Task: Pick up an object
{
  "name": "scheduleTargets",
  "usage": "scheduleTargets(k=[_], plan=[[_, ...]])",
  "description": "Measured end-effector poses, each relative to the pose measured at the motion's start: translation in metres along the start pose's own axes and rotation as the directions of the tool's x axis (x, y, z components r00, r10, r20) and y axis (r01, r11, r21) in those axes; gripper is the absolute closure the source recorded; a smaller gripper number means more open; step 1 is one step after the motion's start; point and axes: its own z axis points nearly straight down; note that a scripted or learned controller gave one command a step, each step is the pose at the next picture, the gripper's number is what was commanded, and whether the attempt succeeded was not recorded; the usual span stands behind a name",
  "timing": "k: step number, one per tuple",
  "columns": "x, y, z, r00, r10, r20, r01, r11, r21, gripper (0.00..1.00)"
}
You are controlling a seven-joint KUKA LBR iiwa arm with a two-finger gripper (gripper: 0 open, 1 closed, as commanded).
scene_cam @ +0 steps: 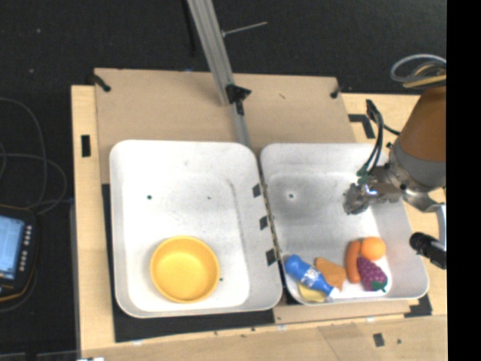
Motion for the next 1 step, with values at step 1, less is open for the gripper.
scheduleTargets(k=[1], plan=[[-0.0012,0.0017,-0.0229,1.000,0.000,-0.001,0.000,1.000,0.004,1.00]])
